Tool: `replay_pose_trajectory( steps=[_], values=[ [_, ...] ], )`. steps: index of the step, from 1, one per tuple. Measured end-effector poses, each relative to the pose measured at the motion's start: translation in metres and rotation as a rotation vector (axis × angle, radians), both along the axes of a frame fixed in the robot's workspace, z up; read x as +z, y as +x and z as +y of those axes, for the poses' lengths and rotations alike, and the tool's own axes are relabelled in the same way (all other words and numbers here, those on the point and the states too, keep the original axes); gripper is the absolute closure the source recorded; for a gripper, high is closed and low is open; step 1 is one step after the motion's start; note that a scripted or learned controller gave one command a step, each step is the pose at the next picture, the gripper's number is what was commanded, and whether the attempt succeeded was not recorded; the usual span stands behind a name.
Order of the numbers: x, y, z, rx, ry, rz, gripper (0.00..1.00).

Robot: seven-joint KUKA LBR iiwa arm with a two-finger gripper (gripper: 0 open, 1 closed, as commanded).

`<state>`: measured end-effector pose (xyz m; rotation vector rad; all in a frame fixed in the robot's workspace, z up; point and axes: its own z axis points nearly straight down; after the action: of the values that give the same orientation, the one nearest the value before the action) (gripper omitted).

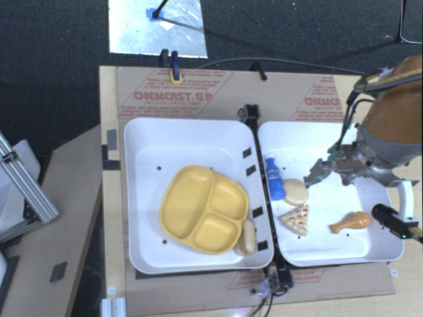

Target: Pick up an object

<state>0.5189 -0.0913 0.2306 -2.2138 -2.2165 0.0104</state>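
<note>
- The bun is a roundish tan lump, so it has no real long axis. It sits in the right bin, close to the divider, about mid-frame.
- Touching its left side is a blue bottle, long axis running top to bottom of the frame, cap end up.
- Just below the bun is a pizza slice, tip pointing down-right. Further right is a drumstick, lying mostly left-right, thin bone end on the left.
- The gripper hangs just right of and slightly above the bun. Can't tell whether the jaws are open or closed.
- The left bin has a yellow tray with a small bread roll at its lower right edge.
</note>
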Motion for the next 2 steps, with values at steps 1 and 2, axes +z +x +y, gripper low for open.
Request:
replay_pose_trajectory(
  steps=[1, 2],
  values=[
    [0.006, 0.002, 0.000, 0.002, -0.002, -0.013, 0.00],
    [-0.041, -0.006, 0.001, 0.000, -0.001, -0.009, 0.00]
  ],
)
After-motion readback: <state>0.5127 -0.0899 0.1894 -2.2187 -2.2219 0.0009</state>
